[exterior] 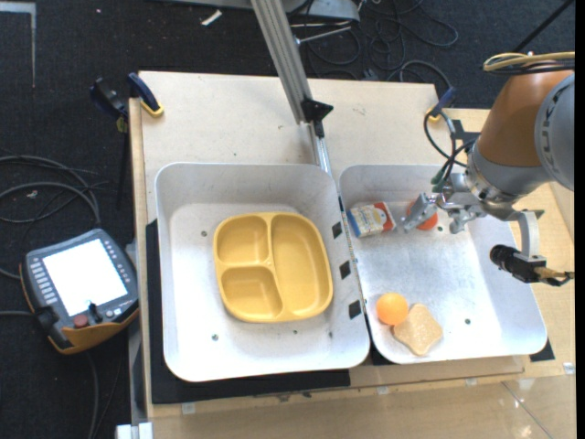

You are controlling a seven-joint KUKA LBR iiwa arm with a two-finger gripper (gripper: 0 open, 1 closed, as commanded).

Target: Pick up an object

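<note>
At the far edge of the right bin (512,332) you've got the gripper (426,210) down low, reaching in from the right, tips sitting just beside a small milk-carton-like box (370,219) that lies on its side near the bin's far-left corner. There's a red/orange bit (427,221) right at the fingertips; too small to tell whether it's a separate object or part of the tool, and you can't tell whether the fingers are spread or closed, so don't assume a grip. Nothing is visibly between the fingers, so by my read the pick isn't done: the arm looks to be at the approach or grasp stage, and the close-and-lift part is what's left. Candidate objects in this bin: the box by the gripper, an orange ball (392,308) near the near-left corner, and a tan bread-like piece (419,329) touching or just beside the ball, against the near edge. Both of those are well apart from the gripper. The left bin (183,273) holds a yellow divided tray (272,265), roughly centred, flat, well away from the arm. If the target is the box, watch that it sits close to the bin's left wall and far rim, so there's little room for a finger on that side, and a box lying on its side may slide rather than get clamped. Call success only once something clears the bin floor between the fingers.
</note>
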